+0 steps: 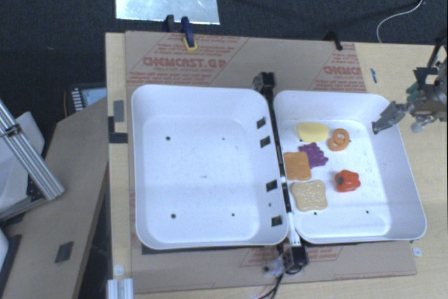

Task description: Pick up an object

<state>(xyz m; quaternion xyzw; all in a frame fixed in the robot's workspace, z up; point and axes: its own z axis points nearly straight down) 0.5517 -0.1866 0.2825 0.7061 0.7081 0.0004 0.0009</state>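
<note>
A single fixed camera looks down from above at a slant, far enough back to take in the whole bench point(231, 56). The left bin point(203, 164) fills the frame's centre, the right bin point(392, 157) sits at centre right, and dark floor point(56, 10) runs across the top edge.

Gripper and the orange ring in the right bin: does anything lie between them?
No. In the camera view, bare white bin floor separates the gripper from the orange ring.
</note>
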